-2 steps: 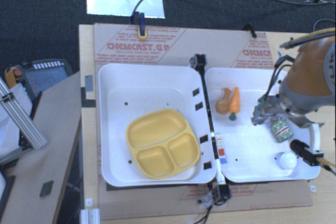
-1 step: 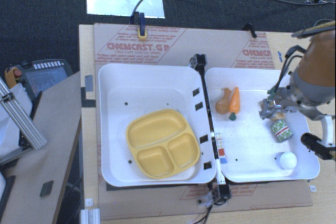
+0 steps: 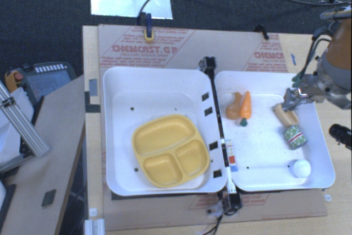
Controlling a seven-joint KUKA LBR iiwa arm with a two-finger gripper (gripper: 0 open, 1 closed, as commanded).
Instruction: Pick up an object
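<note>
white right bin [image 3: 258, 173]: gripper [image 3: 291, 100] at its far right rim, over a tan block [image 3: 285, 115]; grip unclear.

Yellow divided tray [image 3: 169, 156] lay in a white bin [image 3: 118, 118]; orange carrot [image 3: 246, 105], white ball [image 3: 301, 168], and a green, possibly red-patterned, can [image 3: 295, 136] in another.

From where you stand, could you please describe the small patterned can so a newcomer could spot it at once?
Look in the right-hand white bin, along its right side. Between the tan block under the pincer and the white ball lies a small can, the only item with a green, red and white pattern.
</note>
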